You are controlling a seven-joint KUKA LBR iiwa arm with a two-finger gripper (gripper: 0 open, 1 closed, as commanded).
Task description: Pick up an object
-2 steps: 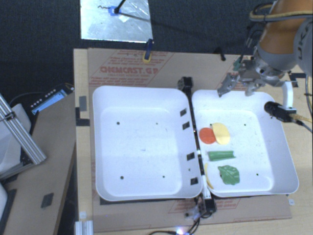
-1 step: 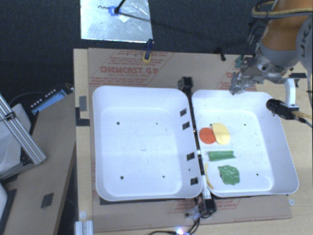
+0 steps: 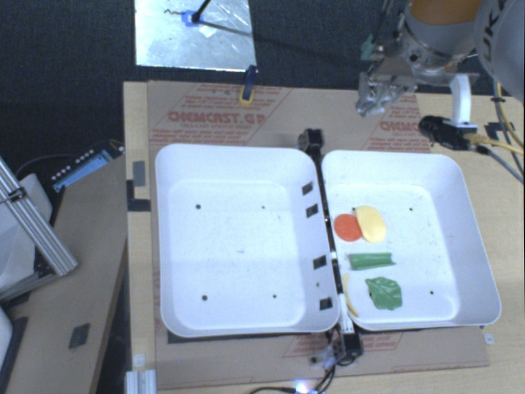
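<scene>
The metal two-finger gripper (image 3: pixel 379 97) hangs above the bench beyond the right white plastic bin (image 3: pixel 467 220), holding nothing. In that bin lie a flat orange-red disc (image 3: pixel 347 227) touching a smooth yellow oval piece (image 3: pixel 372 223), a green strip (image 3: pixel 370 260) and a crinkled green leaf-shaped piece (image 3: pixel 384 293).

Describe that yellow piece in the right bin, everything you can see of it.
The yellow piece is a smooth, rounded oval, plastic-looking like toy food, lying flat on the floor of the right bin near its left wall. Its left edge touches or slightly overlaps the orange-red disc. The green strip lies just below it, apart.
</scene>
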